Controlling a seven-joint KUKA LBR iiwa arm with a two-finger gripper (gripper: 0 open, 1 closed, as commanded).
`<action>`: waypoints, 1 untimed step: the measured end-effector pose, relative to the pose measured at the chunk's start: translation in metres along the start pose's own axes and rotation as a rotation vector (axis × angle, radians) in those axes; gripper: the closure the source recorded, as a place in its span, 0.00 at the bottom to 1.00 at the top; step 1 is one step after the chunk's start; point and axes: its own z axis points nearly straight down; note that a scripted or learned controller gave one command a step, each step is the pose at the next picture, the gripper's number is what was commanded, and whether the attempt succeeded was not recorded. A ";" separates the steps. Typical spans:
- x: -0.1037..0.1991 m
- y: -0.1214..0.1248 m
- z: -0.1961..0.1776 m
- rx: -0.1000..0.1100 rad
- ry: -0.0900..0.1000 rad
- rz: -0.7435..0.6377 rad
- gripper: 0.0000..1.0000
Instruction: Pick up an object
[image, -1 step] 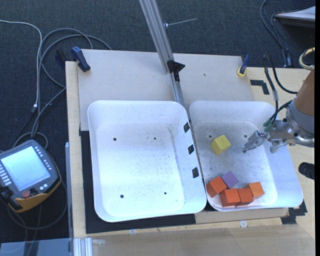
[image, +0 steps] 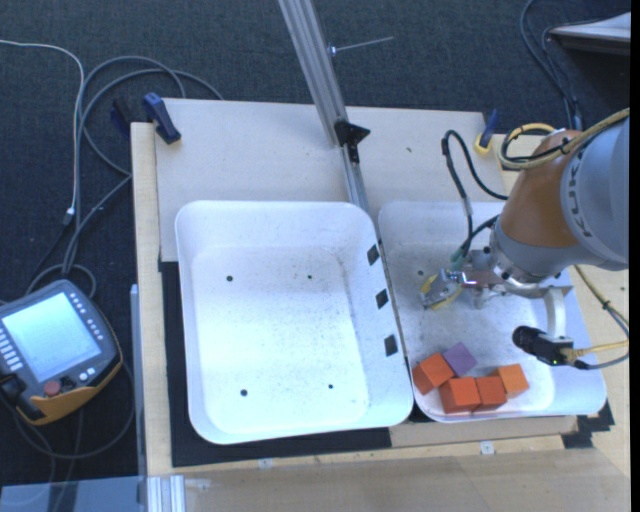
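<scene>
**Blocks at the near edge, my hand above them**

My gripper (image: 455, 283) hangs over the middle of the right bin (image: 420, 225). I cannot tell how it stands from this view. The things to pick lie together at the near edge of that bin — several orange blocks (image: 470, 392) and one purple block (image: 460, 357), touching each other. I judge them light and stiff, with flat faces, so not fragile and not very slippery. The purple block lies at the far edge of the group, with free sides, so I would take it across two opposite faces. The bin floor is white, speckled and shallow, and the near rim is just beside the blocks — little room there. The left bin (image: 205, 230) has much open floor.
</scene>
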 end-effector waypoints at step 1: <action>0.038 0.040 -0.005 -0.012 -0.002 -0.002 0.00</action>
